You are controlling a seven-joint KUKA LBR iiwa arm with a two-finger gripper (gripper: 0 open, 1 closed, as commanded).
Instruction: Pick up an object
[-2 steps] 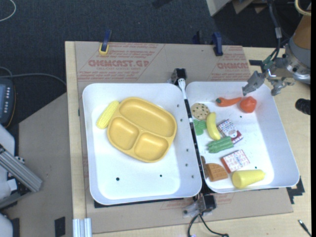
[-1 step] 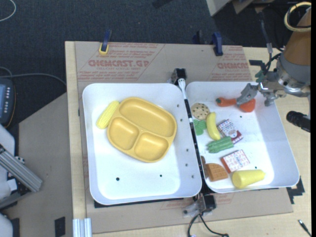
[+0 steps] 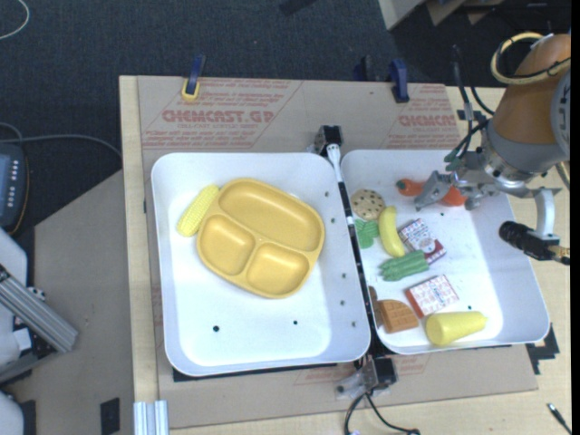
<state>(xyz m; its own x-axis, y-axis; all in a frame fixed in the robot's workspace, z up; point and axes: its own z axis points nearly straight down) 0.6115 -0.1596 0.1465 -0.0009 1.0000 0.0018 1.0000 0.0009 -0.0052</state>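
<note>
Nearest to the camera, at the front edge of the right white plastic bin (image 3: 521,320), lies a pale yellow block with one rounded end (image 3: 454,326), and just beside it on its left is a small brown toy bread slice (image 3: 396,314). Just behind these rests a small red-and-white printed packet (image 3: 433,294). Further back, a green toy pea pod (image 3: 403,265) lies across the bin, close to a second red-and-white packet (image 3: 421,238) and a yellow toy banana (image 3: 391,231). A small green piece (image 3: 365,234) sits against the left wall, under a round beige toy cookie with dark spots (image 3: 367,204). In the left white plastic bin (image 3: 181,320), a yellow plastic tray with three compartments (image 3: 260,236) lies in the middle, and a yellow toy corn cob (image 3: 198,210) touches its left rim. At the back of the right bin, the grey two-finger gripper (image 3: 444,190) hangs low over an orange-red toy piece (image 3: 412,188); whether the fingers are wide or closed, I cannot tell.
</note>
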